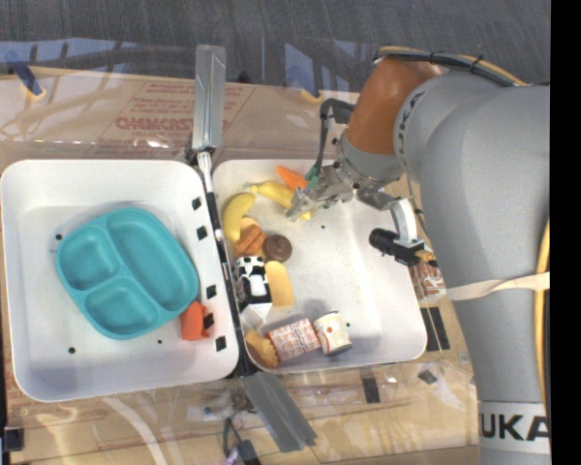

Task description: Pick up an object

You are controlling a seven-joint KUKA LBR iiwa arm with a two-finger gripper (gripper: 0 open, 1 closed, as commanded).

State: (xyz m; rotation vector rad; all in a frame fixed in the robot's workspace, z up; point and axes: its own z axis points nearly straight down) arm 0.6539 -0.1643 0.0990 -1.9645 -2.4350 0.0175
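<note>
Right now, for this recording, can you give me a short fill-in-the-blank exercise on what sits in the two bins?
1. The teal divided tray lies in the ____ bin as the camera sees it.
2. The small orange object beside that tray touches its lower ____ corner.
3. The hand is over the ____ bin, near the yellow banana.

Missing words: left; right; right

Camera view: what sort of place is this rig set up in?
Probably a robotics lab's pick-test bench: two white bins side by side, toy food and a teal divided plate, and a grey industrial arm.
</note>
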